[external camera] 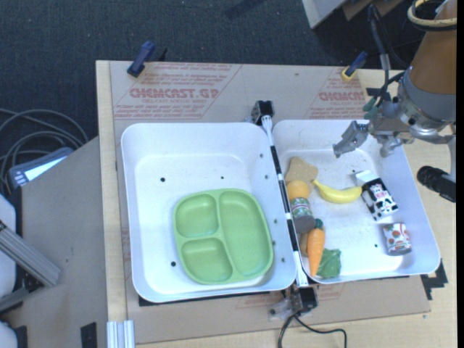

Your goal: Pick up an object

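The right bin (428, 227) holds a yellow banana (338, 192), a tan bread slice (301, 170), a small orange fruit (297, 189), a little bottle (301, 211), a carrot (316, 243) with green leaves (330, 263), a black-and-white carton (379, 199) and a red-and-white can (396, 238). My gripper (362, 148) hangs over the far part of this bin, above and behind the banana. It is open, its two grey fingers (347, 141) spread wide with nothing between them.
The left bin (145, 158) carries a green divided plate (221, 235). A black clamp (264, 111) sits where the bins meet at the back, another (301, 299) at the front. Blue clips (141, 58) hold the brown board's far edge.
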`<state>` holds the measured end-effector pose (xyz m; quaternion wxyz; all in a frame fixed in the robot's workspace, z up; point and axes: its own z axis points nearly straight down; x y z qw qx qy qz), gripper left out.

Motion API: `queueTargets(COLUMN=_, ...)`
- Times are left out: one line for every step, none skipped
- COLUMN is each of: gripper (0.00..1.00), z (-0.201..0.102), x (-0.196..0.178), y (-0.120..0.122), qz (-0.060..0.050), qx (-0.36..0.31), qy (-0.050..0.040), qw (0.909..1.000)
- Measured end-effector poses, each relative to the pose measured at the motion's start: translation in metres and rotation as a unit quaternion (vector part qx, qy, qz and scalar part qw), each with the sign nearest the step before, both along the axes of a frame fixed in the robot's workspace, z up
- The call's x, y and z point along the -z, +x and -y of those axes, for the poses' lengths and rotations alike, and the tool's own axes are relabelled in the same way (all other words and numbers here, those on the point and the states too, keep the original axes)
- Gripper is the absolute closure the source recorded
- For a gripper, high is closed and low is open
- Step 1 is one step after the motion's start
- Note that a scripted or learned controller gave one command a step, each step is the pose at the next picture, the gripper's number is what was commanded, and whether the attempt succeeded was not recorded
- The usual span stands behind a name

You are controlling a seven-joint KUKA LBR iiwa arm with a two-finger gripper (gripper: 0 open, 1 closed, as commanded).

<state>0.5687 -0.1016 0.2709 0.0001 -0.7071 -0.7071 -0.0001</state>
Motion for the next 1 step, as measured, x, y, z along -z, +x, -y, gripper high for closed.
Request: queueTargets(gripper=0.0, z=-0.0187, x=0.0869, y=-0.0448, qz=-0.001, qx=0.0, qy=0.0001, qw=1.0)
